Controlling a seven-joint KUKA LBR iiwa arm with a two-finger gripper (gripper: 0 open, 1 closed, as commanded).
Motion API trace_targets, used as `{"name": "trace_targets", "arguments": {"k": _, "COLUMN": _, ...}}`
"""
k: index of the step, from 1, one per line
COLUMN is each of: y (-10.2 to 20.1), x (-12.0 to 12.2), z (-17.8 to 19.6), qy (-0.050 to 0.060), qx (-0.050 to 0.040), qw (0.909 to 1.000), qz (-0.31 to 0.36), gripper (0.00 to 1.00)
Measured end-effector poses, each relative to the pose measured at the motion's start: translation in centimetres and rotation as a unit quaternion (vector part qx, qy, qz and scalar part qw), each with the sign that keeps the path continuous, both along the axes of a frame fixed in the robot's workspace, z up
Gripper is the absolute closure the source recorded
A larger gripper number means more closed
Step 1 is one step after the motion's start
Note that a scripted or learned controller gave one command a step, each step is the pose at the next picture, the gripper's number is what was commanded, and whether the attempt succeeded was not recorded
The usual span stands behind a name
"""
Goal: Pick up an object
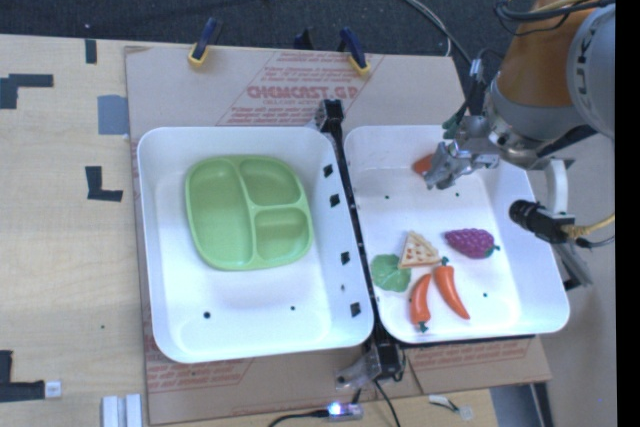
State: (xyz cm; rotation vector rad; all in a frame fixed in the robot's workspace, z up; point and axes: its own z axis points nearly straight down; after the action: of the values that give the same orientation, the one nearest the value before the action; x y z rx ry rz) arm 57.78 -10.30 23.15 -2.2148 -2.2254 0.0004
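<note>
Camera view: small red-orange object (425, 164) just left of gripper (440, 177), touching or nearly so, likely the chosen target; finger state impossible to tell. Further below gripper, grapes (470, 241), wedge (419, 251), carrots (451, 290) clustered in right bin (530, 310).

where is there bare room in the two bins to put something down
Left bin: the floor below the green divided plate is bare, plus a strip along its right wall. Right bin: bare floor from its left wall across to the gripper. Crowded: the lower middle, with purple grapes, sandwich wedge, green leaf and two carrots.
</note>
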Motion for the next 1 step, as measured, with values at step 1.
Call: {"name": "trace_targets", "arguments": {"k": 1, "y": 4.53, "x": -0.07, "z": 0.33, "qy": 0.000, "qx": -0.0001, "qw": 1.0000, "qz": 0.000, "gripper": 1.00}}
